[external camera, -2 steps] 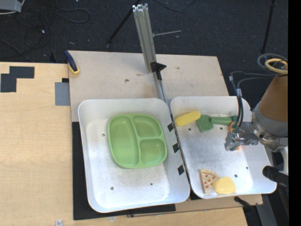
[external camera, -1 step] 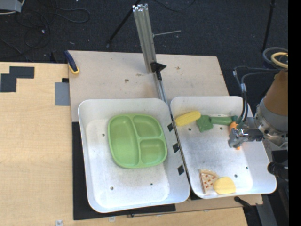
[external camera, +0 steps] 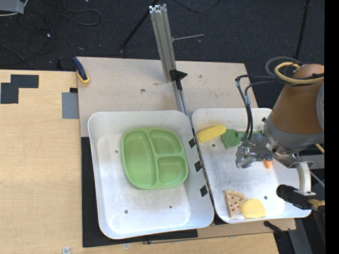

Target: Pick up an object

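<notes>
In the right bin [external camera: 228, 205] lie a yellow corn cob [external camera: 211, 133] and a green leafy piece [external camera: 231, 138] near the far left corner. A pizza slice [external camera: 233, 202] and a round yellow piece [external camera: 253, 208] rest near the front edge. A small orange piece [external camera: 268, 163] shows beside the wrist. My gripper [external camera: 245, 157] hangs low over the middle of this bin, just right of the green piece. Nothing shows between its fingers, and their spacing is unclear from this angle.
The left bin [external camera: 106, 205] holds a green divided plate [external camera: 154, 157]. A metal post [external camera: 164, 44] stands behind the bins on the board. Black clips [external camera: 197, 165] sit along the divider between the bins. The arm's bulky body [external camera: 299, 110] covers the right bin's far right side.
</notes>
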### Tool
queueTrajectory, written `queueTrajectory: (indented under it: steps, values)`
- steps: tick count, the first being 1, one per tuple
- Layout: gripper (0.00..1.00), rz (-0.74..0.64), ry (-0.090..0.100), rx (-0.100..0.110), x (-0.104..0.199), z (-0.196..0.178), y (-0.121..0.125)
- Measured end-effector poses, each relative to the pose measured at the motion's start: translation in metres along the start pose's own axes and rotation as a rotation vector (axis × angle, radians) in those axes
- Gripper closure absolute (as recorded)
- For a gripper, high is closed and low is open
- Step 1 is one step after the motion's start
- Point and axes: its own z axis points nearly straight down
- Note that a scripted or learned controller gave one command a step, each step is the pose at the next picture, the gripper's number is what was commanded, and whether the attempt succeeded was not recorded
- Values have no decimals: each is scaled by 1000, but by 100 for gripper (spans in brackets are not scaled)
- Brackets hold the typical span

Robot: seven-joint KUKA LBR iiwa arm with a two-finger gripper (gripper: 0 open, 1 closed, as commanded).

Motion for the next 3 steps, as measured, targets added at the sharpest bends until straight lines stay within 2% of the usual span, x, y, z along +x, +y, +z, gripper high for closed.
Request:
queueTrajectory:
  steps: [1, 2, 3]
  values:
    - [100, -2, 0, 0, 60, 6, 4]
    - [100, 1, -1, 1, 106, 14, 0]
    - [100, -1, -1, -1, 155, 3, -9]
